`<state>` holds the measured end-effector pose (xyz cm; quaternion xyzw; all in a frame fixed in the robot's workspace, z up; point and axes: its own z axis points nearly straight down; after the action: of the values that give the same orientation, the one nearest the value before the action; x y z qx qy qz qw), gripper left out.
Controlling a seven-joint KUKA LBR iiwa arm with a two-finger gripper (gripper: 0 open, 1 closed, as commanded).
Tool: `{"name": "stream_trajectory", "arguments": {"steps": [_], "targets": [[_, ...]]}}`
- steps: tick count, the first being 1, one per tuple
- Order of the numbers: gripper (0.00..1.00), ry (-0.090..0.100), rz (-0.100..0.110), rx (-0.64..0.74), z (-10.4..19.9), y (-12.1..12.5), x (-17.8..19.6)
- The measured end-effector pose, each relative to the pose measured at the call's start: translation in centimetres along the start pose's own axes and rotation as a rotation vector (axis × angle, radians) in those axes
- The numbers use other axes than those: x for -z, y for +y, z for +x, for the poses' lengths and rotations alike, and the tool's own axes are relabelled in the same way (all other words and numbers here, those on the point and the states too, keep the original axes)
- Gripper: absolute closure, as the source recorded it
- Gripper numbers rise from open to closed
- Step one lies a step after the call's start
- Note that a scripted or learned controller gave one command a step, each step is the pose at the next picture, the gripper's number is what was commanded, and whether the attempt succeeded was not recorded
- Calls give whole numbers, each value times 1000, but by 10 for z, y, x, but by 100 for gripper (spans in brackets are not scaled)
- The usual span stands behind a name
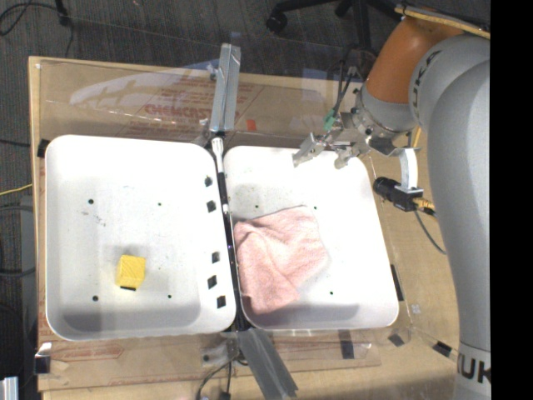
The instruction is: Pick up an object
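Lying crumpled in the near left of the right bin (379, 248), the pink cloth (279, 257) touches the divider, while a yellow block (131, 272) sits near-left in the left bin (62, 190). Above the right bin's far edge, the gripper (326, 150) hangs spread open, holding nothing. Risk, as judged: descending there meets bare floor, and soft cloth may slip from a shallow pinch.

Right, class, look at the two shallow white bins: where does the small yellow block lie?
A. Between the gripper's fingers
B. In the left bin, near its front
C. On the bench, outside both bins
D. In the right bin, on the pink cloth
B: the small yellow block lies on the floor of the left white bin, towards its front, while the crumpled pink cloth lies in the right white bin.
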<state>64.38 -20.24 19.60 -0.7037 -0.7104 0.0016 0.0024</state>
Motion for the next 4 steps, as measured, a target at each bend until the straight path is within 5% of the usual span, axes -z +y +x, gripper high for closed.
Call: {"name": "stream_trajectory", "arguments": {"steps": [1, 2, 3, 4], "targets": [[0, -1, -2, 180, 11, -29, -105], [0, 1, 0, 292, 44, -22, -105], [0, -1, -4, 91, 62, 15, -103], [0, -11, -6, 112, 96, -20, -102]]}}
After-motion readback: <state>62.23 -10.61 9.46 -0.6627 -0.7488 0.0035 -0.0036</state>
